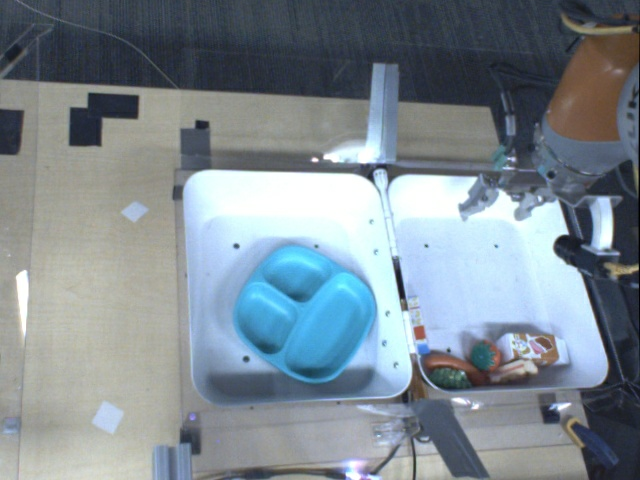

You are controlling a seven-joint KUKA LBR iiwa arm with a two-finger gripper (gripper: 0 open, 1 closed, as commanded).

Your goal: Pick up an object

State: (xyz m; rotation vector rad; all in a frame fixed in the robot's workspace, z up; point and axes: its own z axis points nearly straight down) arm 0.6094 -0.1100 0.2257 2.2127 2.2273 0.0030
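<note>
My gripper [503,201] hangs over the far part of the right bin [500,268], its two fingers spread apart and open with nothing between them. Several small objects lie in a heap along the right bin's near edge: a white and orange carton [533,349], a teal ball [485,355], a green item [450,376] and a reddish piece [478,371] among them. The gripper stands well away from this heap, toward the far side. A blue divided plate [303,312] rests in the left bin [215,268].
A metal post [384,113] rises behind the seam between the bins. The arm's orange band [592,83] sits at the upper right. Black cables and fittings [590,253] run along the right bin's right side. Wooden bench top [90,298] stretches to the left.
</note>
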